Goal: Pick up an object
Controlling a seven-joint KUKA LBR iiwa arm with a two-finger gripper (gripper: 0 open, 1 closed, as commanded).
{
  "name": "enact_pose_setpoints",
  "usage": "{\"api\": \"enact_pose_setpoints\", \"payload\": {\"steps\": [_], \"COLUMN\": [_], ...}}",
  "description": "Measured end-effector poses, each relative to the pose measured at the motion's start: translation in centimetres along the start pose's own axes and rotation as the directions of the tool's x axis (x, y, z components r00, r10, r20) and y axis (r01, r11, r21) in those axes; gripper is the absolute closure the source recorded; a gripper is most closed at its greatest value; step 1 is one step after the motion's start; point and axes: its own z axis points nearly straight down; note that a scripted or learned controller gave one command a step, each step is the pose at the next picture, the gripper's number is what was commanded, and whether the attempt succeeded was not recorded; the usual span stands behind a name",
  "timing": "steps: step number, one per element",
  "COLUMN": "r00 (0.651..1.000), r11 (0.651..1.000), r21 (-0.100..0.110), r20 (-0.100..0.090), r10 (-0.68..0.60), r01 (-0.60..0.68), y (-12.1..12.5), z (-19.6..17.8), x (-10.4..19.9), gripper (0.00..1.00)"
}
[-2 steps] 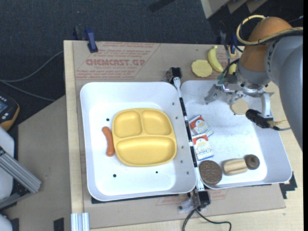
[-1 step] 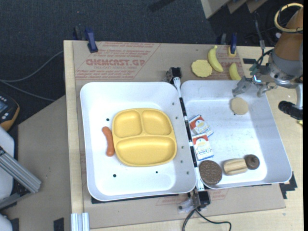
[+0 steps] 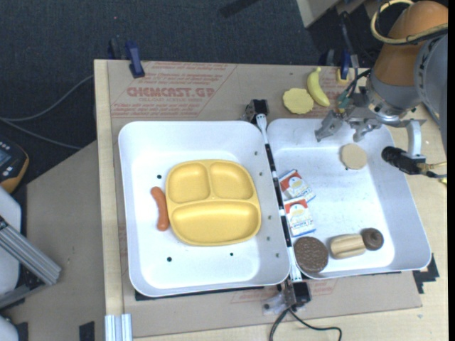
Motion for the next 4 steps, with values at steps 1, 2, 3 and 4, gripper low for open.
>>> {"api": "enact_pose_setpoints", "payload": {"steps": [1, 2, 3, 4], "r00": [1.000, 1.000, 1.000, 1.000], "r11": [1.000, 1.000, 1.000, 1.000], "r21": [-0.002, 0.002, -0.006, -0.005], "r20": [-0.004, -0.002, 0.009, 0.003], "r10": [-0.007, 0.015, 0.011, 0.000], "r01": [0.007, -0.015, -0.011, 0.000], "y": [-2.5, -10.6, -7.9, -2.8], "z": [-4.6, 6.0, 4.6, 5.4], "x": [12.0, 5.5, -3.7, 0.7], "gripper": [0.00, 0.00, 0.00, 0.00]}}
